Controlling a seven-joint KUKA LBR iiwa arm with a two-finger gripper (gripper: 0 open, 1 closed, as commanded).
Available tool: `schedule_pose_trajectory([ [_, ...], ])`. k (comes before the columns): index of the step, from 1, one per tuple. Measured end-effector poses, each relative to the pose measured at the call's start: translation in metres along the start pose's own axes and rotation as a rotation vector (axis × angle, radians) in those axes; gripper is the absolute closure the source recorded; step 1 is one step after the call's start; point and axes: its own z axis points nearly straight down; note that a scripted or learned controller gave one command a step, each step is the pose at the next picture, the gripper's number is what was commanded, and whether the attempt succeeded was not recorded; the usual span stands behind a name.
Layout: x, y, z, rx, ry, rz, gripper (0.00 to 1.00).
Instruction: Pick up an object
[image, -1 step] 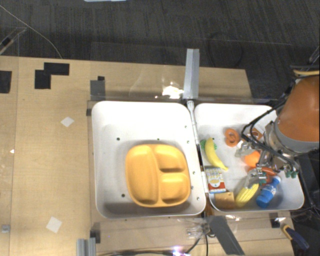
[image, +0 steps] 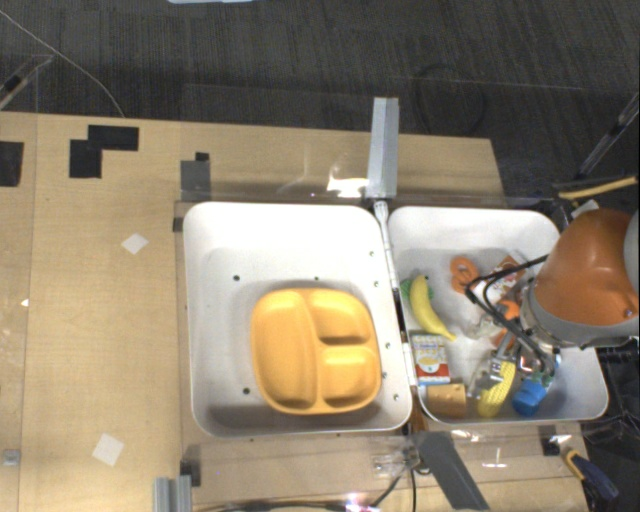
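seen from above, a wooden bench (image: 90, 330) holds two shallow white bins side by side. the left bin (image: 215, 250) contains a yellow divided tray (image: 315, 350) lying flat near its middle. the right bin (image: 470, 225) holds a cluster of small objects: a yellow banana (image: 430, 308) near the bin's left wall, a small printed box (image: 430, 358) just below it, a brown piece (image: 448, 398) at the bottom edge, an orange item (image: 464, 272) higher up, a yellow corn-like item (image: 497, 388) and a blue item (image: 530, 396) near the lower right. the arm (image: 590, 275), with its orange band, reaches in from the right and hangs over the right side of this bin, its wrist and cables covering the objects beneath. the gripper (image: 508, 362) appears low among the clutter, close to the corn-like item and the blue item, but whether it is released, clenched or grasping anything cannot be told from here. the step in hand looks like the descent or grasp attempt on one of the crowded objects. the next move likely calls for a firm closing on a single piece and a straight lift, without dragging its neighbours, which lie touching or just beside one another.
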Motion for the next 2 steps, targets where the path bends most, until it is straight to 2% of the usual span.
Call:
schedule_pose_trajectory([
  [1, -0.08, 0.026, 0.002, 0.0, 0.0, 0.243, 0.0],
  [2, -0.15, 0.056, 0.004, 0.001, 0.003, 0.427, 0.0],
])
